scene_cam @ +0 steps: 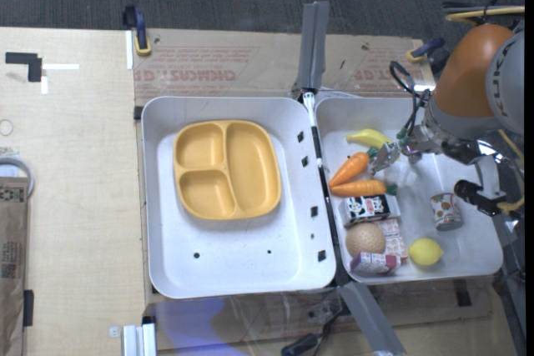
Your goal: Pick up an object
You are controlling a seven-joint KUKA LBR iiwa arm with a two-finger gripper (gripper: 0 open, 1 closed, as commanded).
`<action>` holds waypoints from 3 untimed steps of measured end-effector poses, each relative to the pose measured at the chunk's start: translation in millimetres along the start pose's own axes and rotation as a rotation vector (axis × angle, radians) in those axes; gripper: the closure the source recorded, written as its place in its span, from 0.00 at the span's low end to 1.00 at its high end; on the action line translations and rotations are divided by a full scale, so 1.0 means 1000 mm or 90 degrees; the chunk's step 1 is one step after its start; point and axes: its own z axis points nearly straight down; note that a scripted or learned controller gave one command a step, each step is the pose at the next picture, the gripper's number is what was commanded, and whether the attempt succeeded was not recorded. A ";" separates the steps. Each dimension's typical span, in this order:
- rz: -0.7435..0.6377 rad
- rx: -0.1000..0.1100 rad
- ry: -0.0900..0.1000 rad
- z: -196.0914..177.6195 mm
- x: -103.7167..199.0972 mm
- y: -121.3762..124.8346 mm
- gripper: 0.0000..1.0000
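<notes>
In the right bin (488,267) lie a yellow banana (368,137), two orange carrots (350,167) (359,188), a black-and-white carton (367,208), a tan round fruit (365,239), a yellow lemon (426,252) and a small can (446,211). My gripper (385,157) reaches in from the right and hangs low just right of the upper carrot and below the banana. Its metal fingers (380,155) stand slightly apart with nothing between them.
The left bin (158,204) holds a yellow divided plate (226,169). A grey divider post (313,46) rises between the bins at the back. The arm's orange band (467,71) and cables crowd the right bin's far right side. Cardboard covers the bench behind.
</notes>
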 end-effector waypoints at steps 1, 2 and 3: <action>0.063 -0.001 -0.001 -0.001 -0.017 0.042 0.00; 0.056 -0.001 -0.001 -0.001 -0.039 0.047 0.00; 0.054 0.006 0.000 -0.009 -0.039 0.045 1.00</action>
